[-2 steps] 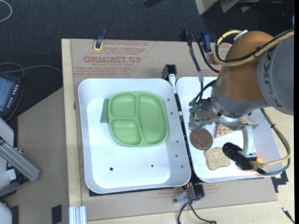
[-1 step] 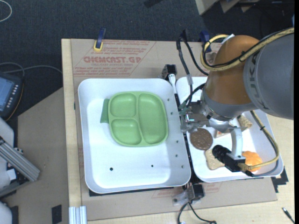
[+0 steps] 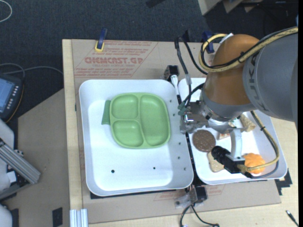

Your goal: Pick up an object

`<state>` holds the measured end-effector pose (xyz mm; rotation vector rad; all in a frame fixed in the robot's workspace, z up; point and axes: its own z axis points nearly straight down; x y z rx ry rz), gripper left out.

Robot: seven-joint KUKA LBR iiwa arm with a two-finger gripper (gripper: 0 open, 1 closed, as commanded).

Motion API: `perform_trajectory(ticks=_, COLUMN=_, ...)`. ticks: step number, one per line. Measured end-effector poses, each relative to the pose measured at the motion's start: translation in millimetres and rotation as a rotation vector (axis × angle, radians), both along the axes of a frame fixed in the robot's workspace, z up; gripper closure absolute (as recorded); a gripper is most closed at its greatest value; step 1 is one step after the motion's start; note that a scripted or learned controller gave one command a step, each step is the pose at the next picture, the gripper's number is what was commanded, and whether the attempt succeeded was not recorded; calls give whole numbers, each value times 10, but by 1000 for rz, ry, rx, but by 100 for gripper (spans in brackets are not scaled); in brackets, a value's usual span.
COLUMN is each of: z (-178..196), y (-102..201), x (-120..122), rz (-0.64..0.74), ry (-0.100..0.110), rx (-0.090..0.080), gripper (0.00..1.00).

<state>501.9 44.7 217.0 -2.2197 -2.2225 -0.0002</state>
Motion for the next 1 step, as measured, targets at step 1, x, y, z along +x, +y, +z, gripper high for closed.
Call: perform_trajectory(ticks=1, z=182, y=-56, x=-19, rz=-1, ry=-4, rx=-1, gripper=100)
